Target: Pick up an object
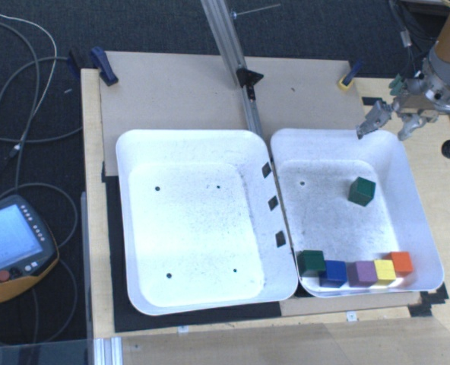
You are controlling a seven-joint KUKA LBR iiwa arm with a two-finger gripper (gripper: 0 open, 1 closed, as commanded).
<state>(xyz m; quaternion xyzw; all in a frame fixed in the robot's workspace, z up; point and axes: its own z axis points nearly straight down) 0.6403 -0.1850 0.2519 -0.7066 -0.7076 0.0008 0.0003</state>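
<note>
We count six blocks in right bin (415, 204): two green, one blue, purple, yellow, orange. Pincer (388, 126) spread wide, holding nothing, above bin's far rim.

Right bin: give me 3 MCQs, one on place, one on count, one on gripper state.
1. Where does the lone dark green block sit?
A. in the left bin
B. mid right bin, apart from the row
C. on the bench outside the bins

2. How many blocks form the row along the right bin's near edge?
A. three
B. five
C. seven

3. How is the gripper now?
A. open, nothing between its fingers
B. shut on the orange block
C. shut on the yellow block

Key: 1 B, it lies alone above the row. 2 B, green, blue, purple, yellow, orange. 3 A, its fingers are spread above the bin's far rim.
</note>
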